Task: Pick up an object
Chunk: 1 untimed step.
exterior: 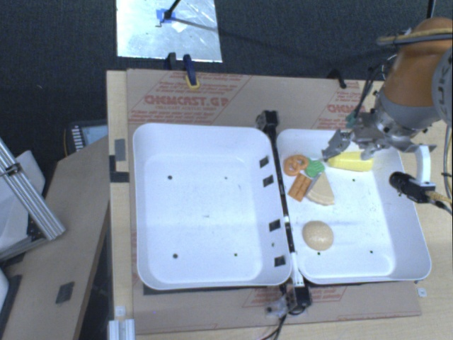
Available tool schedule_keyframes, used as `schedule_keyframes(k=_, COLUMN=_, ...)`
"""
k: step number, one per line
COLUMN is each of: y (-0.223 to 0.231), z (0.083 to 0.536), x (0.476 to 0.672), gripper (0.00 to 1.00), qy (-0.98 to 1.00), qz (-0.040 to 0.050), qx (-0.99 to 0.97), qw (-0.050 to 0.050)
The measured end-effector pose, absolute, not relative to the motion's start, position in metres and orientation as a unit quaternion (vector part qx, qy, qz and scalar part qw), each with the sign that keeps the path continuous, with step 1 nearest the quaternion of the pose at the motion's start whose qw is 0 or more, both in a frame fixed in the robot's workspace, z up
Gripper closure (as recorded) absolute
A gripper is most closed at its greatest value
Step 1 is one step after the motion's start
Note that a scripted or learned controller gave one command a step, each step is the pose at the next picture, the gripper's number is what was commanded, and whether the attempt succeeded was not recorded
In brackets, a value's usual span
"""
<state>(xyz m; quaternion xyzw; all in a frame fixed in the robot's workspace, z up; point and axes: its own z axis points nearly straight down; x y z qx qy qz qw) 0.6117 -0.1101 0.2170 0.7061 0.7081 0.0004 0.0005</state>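
Note:
The right bin [405, 259] holds several toy foods. A yellow piece [352, 163] lies near its far edge. To its left are an orange pretzel [295, 164], a small green piece [316, 167], an orange carrot [300, 186] and a beige wedge [323, 193]. A tan round piece [318, 234] lies closer to the front. My gripper [352, 150] hangs just over the yellow piece, open, with one finger [334, 147] toward the pretzel side and the other on the right. Nothing is between its fingers.
The left bin [205, 211] sits beside the right one, with black clips [272, 183] along the shared divider. A black fitting [406, 183] on the arm juts over the right bin's right side. Brown board [212, 98] lies under both bins.

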Motion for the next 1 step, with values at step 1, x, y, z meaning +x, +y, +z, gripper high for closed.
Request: schedule_keyframes(k=1, y=-0.0512, z=0.1842, x=0.6546, gripper=0.00, qy=0.710, qz=0.0017, qx=0.704, qw=0.002)
